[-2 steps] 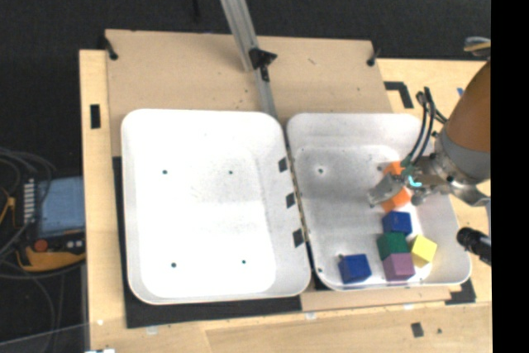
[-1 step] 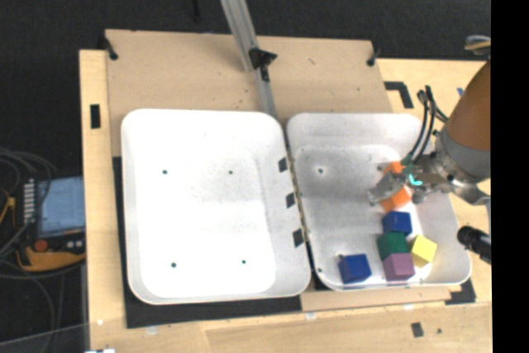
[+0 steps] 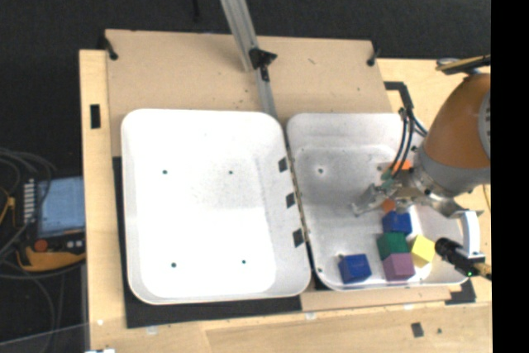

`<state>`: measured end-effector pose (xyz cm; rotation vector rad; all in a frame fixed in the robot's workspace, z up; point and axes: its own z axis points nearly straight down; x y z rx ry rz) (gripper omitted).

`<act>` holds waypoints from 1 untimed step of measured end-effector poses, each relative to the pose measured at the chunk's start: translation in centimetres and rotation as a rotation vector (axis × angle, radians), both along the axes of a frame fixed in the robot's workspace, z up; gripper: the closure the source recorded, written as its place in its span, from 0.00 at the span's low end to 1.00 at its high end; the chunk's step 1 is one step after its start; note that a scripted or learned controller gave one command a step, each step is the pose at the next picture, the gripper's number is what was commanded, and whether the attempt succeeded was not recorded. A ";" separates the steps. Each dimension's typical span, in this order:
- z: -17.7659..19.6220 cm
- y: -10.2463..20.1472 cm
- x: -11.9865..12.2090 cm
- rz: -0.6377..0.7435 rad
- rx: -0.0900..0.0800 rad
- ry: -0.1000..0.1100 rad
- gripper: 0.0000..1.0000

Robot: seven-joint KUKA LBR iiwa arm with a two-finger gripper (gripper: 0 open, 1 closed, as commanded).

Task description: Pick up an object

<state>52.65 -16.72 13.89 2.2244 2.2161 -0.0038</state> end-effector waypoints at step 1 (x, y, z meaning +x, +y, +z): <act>-1.1 -0.1 0.7 0.006 -0.004 -0.026 0.00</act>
